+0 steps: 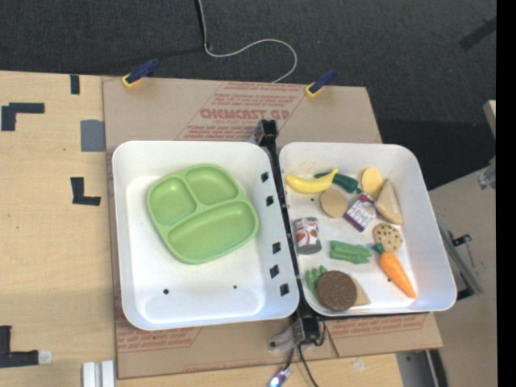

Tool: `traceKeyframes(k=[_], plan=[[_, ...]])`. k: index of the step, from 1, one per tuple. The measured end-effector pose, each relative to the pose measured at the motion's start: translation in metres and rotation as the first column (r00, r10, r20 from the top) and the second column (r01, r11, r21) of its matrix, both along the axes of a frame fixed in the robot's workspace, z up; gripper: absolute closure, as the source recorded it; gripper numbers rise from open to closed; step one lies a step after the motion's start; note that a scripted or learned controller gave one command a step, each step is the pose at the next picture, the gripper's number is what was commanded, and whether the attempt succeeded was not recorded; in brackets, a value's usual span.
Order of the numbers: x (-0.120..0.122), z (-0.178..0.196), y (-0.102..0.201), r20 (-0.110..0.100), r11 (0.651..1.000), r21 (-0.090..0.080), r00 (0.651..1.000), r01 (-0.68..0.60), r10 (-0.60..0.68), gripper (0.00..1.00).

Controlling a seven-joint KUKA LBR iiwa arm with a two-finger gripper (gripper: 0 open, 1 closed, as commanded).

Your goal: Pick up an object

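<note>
Pincer: I cannot tell whether it is spread or pressed together.
Bins: two, touching along the middle; left bin (129, 240), right bin (429, 216).
Left bin: one green plate (201, 214), three compartments.
Right bin, things to pick: one banana (305, 184), one can (306, 235), one purple packet (359, 212), one cookie (386, 236), one carrot (397, 272), one brown patty (336, 289), one green bean pod (349, 252).
Edges: banana and can just beside the middle wall; patty near the front wall; carrot near the front right corner.
Open room: bare floor in front of the plate; right bin crowded, things near or touching.
Under bins: cardboard (242, 107), two clamps (141, 72) at its far edge.
</note>
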State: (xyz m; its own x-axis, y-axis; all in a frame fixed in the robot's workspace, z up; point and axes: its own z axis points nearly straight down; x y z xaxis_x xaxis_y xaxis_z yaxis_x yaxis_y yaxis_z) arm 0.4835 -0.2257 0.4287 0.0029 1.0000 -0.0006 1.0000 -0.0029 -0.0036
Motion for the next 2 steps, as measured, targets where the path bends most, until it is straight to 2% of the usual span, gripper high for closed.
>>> traceKeyframes(k=[1,2], plan=[[0.001,0.07,0.063,0.01,1.0,-0.001,1.0,-0.009,0.009,1.0],[0.0,0.016,0.005,-0.001,1.0,0.0,1.0,0.001,-0.001,1.0]])
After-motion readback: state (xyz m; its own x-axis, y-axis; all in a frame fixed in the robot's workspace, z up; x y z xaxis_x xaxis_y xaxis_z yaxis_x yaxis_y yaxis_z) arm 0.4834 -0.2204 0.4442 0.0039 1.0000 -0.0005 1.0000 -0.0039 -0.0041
